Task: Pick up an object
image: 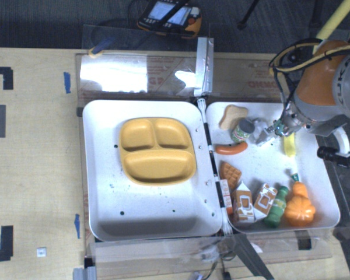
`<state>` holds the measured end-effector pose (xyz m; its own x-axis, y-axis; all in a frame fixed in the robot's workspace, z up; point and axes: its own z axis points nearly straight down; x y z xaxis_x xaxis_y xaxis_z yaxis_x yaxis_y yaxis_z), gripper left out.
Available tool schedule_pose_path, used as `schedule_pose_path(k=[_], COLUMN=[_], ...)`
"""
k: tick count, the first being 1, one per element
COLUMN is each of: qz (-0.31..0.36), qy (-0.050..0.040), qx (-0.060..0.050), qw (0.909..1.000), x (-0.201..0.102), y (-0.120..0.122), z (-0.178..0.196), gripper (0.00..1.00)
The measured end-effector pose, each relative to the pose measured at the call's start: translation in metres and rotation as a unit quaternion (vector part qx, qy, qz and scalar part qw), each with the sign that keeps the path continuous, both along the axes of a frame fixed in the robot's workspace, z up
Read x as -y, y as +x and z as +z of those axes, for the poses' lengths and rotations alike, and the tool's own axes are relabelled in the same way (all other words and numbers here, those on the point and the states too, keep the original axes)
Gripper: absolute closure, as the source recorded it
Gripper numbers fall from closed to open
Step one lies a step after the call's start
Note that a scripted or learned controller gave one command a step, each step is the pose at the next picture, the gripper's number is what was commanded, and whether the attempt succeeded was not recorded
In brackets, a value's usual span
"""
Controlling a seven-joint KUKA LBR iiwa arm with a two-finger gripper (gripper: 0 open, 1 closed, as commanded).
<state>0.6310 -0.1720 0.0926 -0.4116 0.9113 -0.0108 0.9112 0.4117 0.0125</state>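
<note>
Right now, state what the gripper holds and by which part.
Cannot be told. The gripper sits low in the right bin beside the green can, but no object shows between its fingers.

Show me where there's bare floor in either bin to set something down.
Left bin: wide bare strip in front of the yellow tray. Right bin: open patch mid-floor, between hot dog and banana. Front edge is crowded by cartons, bottle, pumpkin.

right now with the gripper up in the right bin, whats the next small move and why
Probably a short drop straight down onto the small can. The gripper sits in the upper part of the right bin, right beside the can, with the banana on its other side. No object shows between its fingers, so nothing is picked up yet.
</note>
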Motion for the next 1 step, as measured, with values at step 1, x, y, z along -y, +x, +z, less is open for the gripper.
schedule_pose_path(k=[1], qz=[0.248], qy=[0.0027], qx=[-0.013], qw=[0.9687], x=[0.0473], y=[0.0348], z=[-0.003], gripper=[1.0])
